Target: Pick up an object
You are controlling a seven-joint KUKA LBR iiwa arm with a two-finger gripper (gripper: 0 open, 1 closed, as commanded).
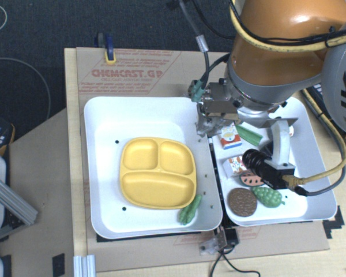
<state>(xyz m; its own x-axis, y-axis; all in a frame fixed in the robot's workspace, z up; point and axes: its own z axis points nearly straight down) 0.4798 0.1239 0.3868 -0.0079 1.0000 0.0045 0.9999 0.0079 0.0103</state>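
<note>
Though half buried under the arm (pixel 288 33), can be made out at upper centre of the frame: gripper (pixel 210 120), low over the wall where the left bin (pixel 98 154) and right bin (pixel 318 206) meet. Cannot tell whether spread or pressed together; too much metal and cable in the way.

Lying just right of the gripper, in the upper left part of the right bin: small red-and-white carton (pixel 229 136), with a green stick-shaped piece (pixel 249 135) just beside it on the right. Below these, toward the bin's left wall, second small carton (pixel 236 165). Further down, near the lower edge: flat pinkish slice (pixel 253 180), round brown cookie (pixel 242 201) at its lower left, bumpy green piece (pixel 269 197) just beside the cookie on the right. Possibly a toy vegetable, that last one, but too small to be sure.

Sitting in the middle of the left bin: yellow divided plate (pixel 158 173), three compartments, all facing up. Resting against its lower right corner, tilted: green pod (pixel 190 209), close to the bin's right wall.

Underneath both bins, brown sheet (pixel 127 74) printed with red lettering; clipped to its upper edge at upper left of the frame, blue-and-yellow clamp (pixel 108 49). Beyond the sheet, at left and top of the frame, dark floor (pixel 34 27).
</note>
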